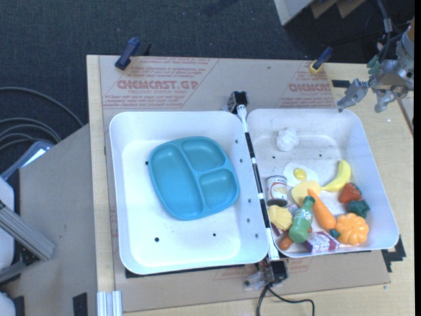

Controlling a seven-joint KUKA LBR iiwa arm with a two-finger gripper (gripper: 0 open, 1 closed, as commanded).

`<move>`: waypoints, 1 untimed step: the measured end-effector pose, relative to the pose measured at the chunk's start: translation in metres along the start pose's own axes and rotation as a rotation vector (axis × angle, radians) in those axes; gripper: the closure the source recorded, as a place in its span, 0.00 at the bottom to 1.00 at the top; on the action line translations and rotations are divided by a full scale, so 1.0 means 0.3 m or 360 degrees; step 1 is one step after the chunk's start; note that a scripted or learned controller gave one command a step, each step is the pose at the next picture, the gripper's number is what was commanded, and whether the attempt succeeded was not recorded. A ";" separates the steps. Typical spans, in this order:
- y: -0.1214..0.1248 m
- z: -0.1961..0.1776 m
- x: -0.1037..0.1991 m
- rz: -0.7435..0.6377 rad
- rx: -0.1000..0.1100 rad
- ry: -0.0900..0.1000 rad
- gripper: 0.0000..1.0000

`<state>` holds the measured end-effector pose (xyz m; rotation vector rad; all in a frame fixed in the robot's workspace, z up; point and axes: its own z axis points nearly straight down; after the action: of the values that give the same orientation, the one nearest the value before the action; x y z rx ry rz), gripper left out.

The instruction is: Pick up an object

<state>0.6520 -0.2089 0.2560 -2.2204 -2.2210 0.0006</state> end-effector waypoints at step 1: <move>0.020 0.572 -0.004 -0.0003 0.0002 0.0008 0.00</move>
<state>0.6578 -0.2099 0.0844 -2.2147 -2.2202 -0.0034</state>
